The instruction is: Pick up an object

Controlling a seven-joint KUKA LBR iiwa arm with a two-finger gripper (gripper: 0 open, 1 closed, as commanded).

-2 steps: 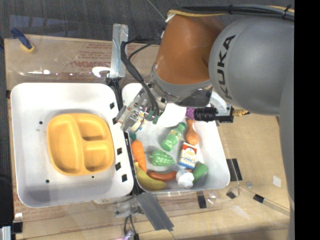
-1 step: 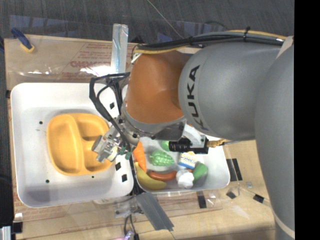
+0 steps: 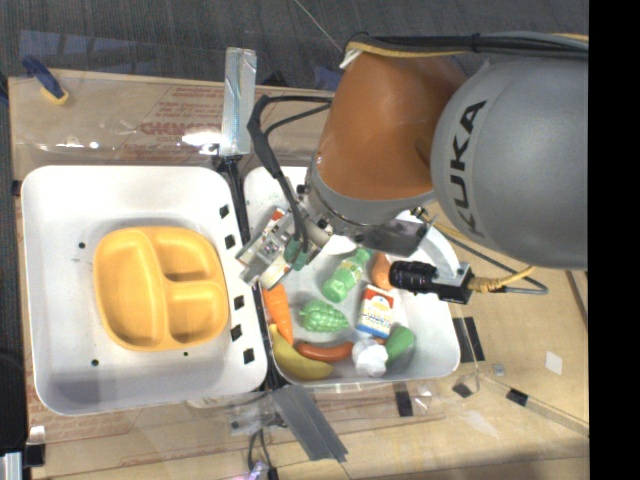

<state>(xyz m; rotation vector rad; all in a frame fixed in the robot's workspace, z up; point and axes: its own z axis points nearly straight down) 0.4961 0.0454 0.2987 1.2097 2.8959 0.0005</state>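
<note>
My gripper [image 3: 272, 251] hangs low over the left edge of the right bin [image 3: 445, 353], close to the wall between the two bins; I cannot tell its state from this angle. Just below it lies a carrot [image 3: 279, 309], pointing down toward a banana [image 3: 298, 364] at the near wall. To the right of the carrot I see a green bumpy piece [image 3: 324, 319], a green bottle [image 3: 343, 280], a red sausage [image 3: 323, 349] and a small carton [image 3: 376, 312]. A dark green piece [image 3: 400, 343] lies near the carton. My arm [image 3: 450, 158] covers the far part of this bin. The left bin [image 3: 50, 298] holds a yellow tray [image 3: 158, 286].
</note>
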